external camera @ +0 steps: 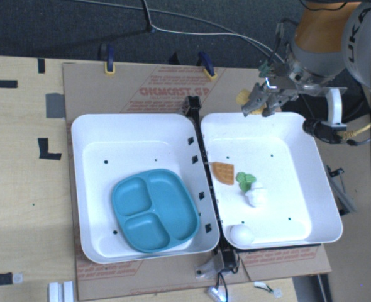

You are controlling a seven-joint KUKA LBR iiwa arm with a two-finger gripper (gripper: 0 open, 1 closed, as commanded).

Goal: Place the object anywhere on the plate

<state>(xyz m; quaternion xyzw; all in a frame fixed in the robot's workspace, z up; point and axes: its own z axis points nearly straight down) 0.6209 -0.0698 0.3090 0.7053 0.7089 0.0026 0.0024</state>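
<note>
A blue plate (pixel 154 210) with three compartments lies in the left white bin (pixel 91 137). In the right bin (pixel 299 168) a flat orange-tan food piece (pixel 223 172) lies near the left wall. Just right of it is a green and white vegetable piece (pixel 251 188), and a white egg-shaped thing (pixel 241 234) rests in the front left corner. My gripper (pixel 261 107) hangs over the right bin's back rim, well behind all three pieces. It is open, with nothing between its fingers.
A black divider with clips (pixel 201 168) runs between the two bins. Blue and yellow clamps (pixel 205 65) hold the cardboard sheet at the back, and a yellow bit (pixel 243 97) sits just left of the gripper. A cable (pixel 173 24) crosses the dark floor behind.
</note>
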